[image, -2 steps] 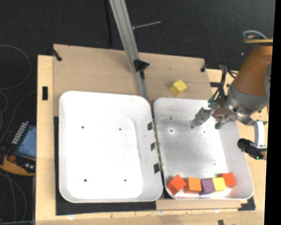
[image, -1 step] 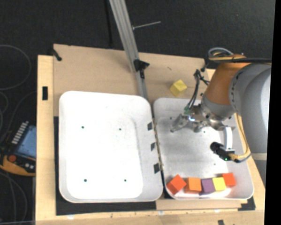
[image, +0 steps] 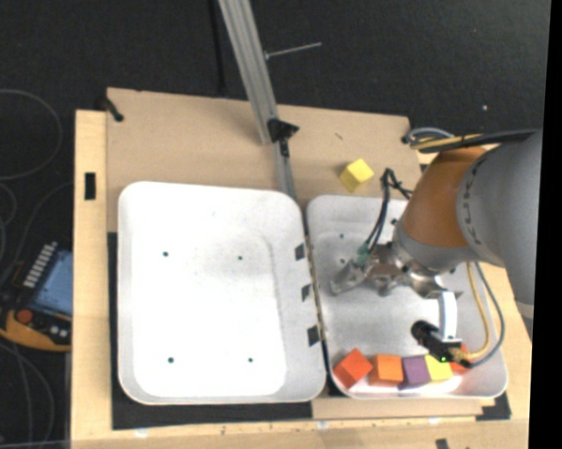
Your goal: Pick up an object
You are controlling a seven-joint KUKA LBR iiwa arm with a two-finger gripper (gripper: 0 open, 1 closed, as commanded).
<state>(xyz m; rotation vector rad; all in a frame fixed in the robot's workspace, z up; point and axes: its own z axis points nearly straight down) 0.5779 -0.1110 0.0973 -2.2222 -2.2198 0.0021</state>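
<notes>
My gripper (image: 349,277) hangs low over the left middle of the right bin (image: 330,217), reaching in from the right, with bare bin floor beneath it and no object seen in it. Along the bin's front edge lies a row of small blocks: a red-orange block (image: 353,366), an orange block (image: 388,368), a purple block (image: 414,369) and a yellow-green block (image: 438,368). They sit well in front of the gripper, apart from it.
A yellow cube (image: 356,173) rests on the bench behind the right bin, outside it. The left bin (image: 134,258) stands beside the right one. A metal post (image: 256,67) rises behind the bins. Cables trail from the wrist toward the front right.
</notes>
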